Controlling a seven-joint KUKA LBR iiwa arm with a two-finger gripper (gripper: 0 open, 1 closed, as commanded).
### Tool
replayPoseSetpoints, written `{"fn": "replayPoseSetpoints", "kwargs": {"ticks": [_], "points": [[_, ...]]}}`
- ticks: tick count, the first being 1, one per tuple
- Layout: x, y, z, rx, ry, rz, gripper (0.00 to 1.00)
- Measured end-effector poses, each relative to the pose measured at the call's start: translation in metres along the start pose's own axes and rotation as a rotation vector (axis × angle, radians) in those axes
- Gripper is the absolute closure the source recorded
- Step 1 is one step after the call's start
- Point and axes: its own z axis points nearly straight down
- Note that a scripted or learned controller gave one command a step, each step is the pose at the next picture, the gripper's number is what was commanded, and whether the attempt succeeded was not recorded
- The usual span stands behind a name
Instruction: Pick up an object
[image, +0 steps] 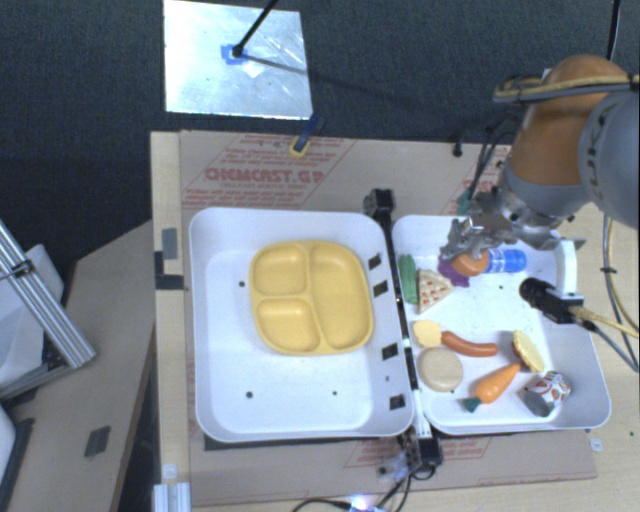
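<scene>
Reaching in from the right, the grey arm (560, 140) with its orange band hangs over the far part of the right bin (590, 395); the hand (468, 243) sits low there, just above an orange-and-purple toy (468, 266), and whether it is clenched or released cannot be told. A blue-capped bottle (503, 262) lies touching that toy on its right; a pizza slice (433, 289) and a green vegetable (408, 276) lie to its left. Nearer the front of the same bin lie a sausage (468, 346), a round biscuit (440, 369), a carrot (494, 384), a yellow wedge (528, 351) and a small carton (545, 391). The left bin (215, 400) holds a yellow divided plate (305, 297). Red printing on the cardboard (265, 172) under the bins is too blurred to read for certain.
</scene>
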Motion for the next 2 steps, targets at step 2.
{"fn": "replayPoseSetpoints", "kwargs": {"ticks": [2], "points": [[0.006, -0.011, -0.01, 0.0, 0.002, -0.004, 1.0]]}}
